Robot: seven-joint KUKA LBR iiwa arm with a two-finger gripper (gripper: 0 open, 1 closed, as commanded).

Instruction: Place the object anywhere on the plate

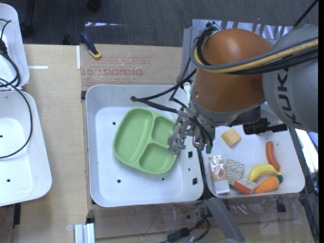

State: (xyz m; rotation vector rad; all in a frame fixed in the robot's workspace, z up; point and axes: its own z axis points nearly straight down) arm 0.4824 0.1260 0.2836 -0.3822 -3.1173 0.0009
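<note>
In the middle of the frame the pincer (177,145) hangs over the right rim of the green divided plate (136,140), whether it grips anything I cannot tell, and no object lies on the plate, so placing seems not done.

One fixed camera above the bench (55,65), looking down at a slant, both white bins (96,151) within frame, dark floor along the top, the arm (238,70) entering from the right, close and large in the foreground
</note>
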